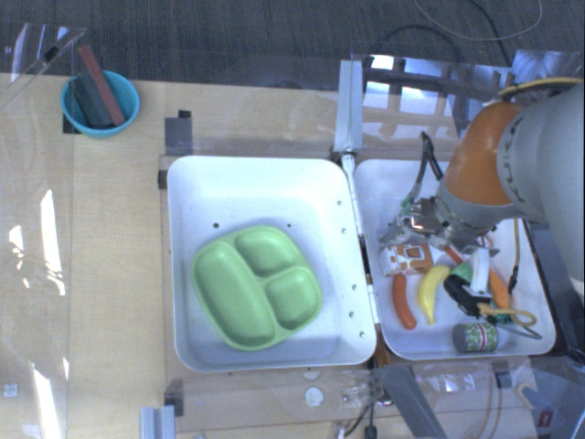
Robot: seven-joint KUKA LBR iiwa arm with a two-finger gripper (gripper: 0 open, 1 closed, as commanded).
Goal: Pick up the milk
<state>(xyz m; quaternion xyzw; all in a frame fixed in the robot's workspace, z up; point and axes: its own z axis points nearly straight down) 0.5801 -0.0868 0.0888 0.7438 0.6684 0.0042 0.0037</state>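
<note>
Hovering low at the right of the frame, the pincer (422, 219), whose grip I cannot tell, sits just above the milk (408, 259), not yet lifted.

My arm (521, 154) runs off the right edge and covers the back of the right bin (375, 273). My claw (422, 219) sits over the milk (407, 258), hiding its top. I cannot tell how my fingers stand.
</note>
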